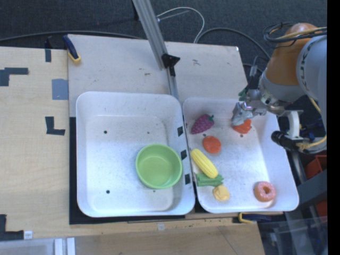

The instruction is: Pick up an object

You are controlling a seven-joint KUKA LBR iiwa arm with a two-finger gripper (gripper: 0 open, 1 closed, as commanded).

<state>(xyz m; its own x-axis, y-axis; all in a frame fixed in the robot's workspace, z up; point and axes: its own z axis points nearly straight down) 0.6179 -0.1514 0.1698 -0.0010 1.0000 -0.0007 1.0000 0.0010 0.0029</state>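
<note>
I see two white bins side by side on my bench. The left bin point(90, 142) has one green bowl point(158, 166) near its right wall. The right bin point(276, 163) has six small toy foods. One purple bunch of grapes point(202, 123) lies near the top left. Just below it is one round orange-red fruit point(211, 144). One yellow corn cob point(204, 163) with green leaves lies slanted by the left wall. One small yellow piece point(221, 193) sits just under the corn. One pink donut point(264, 190) sits in the bottom right corner, well apart from the rest.

The thing nearest my gripper point(241, 118) is one small red-orange toy point(243, 126) at the top of the right bin. The gripper sits right on top of it and hides its upper part. I cannot tell how the gripper is set or whether it has the toy.

A grey metal pole point(151, 28) leans over the bench above the bins.
</note>
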